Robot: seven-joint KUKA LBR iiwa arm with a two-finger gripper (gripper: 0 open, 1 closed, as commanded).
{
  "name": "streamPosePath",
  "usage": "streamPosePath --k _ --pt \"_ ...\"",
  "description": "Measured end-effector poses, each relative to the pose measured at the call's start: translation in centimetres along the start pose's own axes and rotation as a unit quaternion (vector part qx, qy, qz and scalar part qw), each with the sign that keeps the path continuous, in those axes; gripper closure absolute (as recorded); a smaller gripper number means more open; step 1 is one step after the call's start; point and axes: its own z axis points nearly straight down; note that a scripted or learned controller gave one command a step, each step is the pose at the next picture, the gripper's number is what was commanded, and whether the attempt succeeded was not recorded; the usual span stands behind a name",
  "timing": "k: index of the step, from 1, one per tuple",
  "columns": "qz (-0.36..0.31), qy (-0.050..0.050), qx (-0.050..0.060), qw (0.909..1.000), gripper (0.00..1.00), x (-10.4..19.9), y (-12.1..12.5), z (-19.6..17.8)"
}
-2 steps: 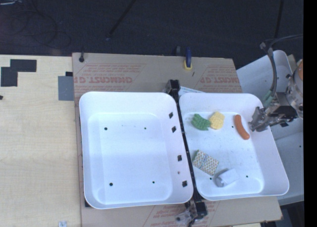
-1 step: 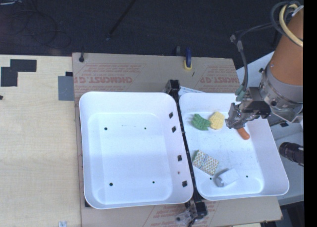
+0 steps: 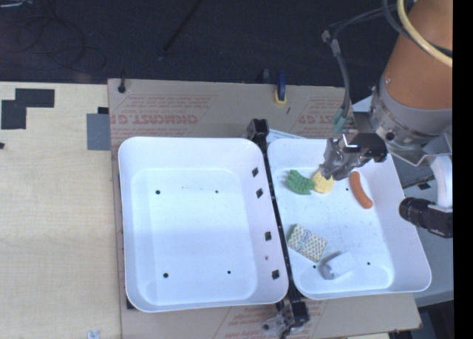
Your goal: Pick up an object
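Right bin (image 3: 399, 271) holds four items: green toy piece (image 3: 298, 182), small yellow object (image 3: 322, 183) touching its right side, orange sausage-shaped item (image 3: 361, 189) a little apart to the right, patterned flat packet (image 3: 306, 241) lower down, with a grey lump (image 3: 330, 267) just beside it near the front wall. Left bin (image 3: 133, 182) sits alongside. Arm comes in from the right, gripper (image 3: 334, 168) low over the right bin, tip right at the upper edge of the yellow object; likely target is that yellow piece. Gripper state: cannot tell, the tip is dark and blurs into the object, so no grasp confirmed. Judgement: this is the descend-and-close step, task about at the midpoint, nothing lifted. To do it well: centre over the yellow piece rather than its rim, since the green piece touching it on the left may get pinched along or block the closing side; approach so the closing axis runs away from the green piece, go fully down to the bin floor, close, then lift straight up. Risk: yellow piece looks small and rounded, could squirt out sideways toward the orange item.
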Motion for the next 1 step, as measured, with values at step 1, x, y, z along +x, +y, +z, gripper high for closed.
streamPosePath --k 1 --pt "0.003 -0.001 0.007 1.0000 1.00 0.46 0.51 10.64"
